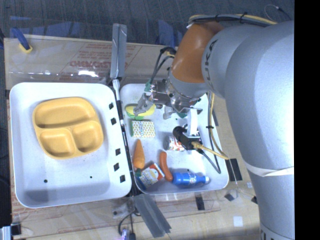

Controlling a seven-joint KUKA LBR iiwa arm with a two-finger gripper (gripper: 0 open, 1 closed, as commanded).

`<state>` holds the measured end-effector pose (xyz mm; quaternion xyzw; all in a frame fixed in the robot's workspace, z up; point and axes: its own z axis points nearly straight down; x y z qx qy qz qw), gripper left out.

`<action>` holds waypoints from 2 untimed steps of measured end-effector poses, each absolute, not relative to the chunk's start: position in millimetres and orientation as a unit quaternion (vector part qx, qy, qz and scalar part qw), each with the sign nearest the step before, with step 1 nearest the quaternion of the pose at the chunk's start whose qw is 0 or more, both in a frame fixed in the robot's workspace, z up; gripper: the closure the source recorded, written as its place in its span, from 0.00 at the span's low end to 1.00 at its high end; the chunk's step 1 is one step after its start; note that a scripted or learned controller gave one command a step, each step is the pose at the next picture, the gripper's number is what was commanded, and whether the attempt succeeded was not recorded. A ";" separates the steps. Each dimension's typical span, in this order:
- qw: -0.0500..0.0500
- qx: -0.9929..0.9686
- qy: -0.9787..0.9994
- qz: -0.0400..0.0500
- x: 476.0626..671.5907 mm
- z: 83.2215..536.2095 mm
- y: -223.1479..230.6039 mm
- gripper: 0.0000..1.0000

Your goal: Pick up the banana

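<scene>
Arm [250,84]: grey, orange band, reaching over right bin [220,176]. Gripper [155,104]: low over bin's far left part, finger state cannot tell. Banana [134,111]: yellow, partly hidden, just beside and under gripper's left finger, above waffle-patterned sponge [143,129].

Red printed lettering runs across the cardboard sheet [85,59] at twelve o'clock of the left bin [20,149], too blurred to read. The small carton's [149,175] label is illegible too.
</scene>
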<state>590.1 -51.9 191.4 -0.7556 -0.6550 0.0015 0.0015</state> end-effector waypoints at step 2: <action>0.002 -0.586 -0.810 0.002 539.4 218.3 15.0 0.00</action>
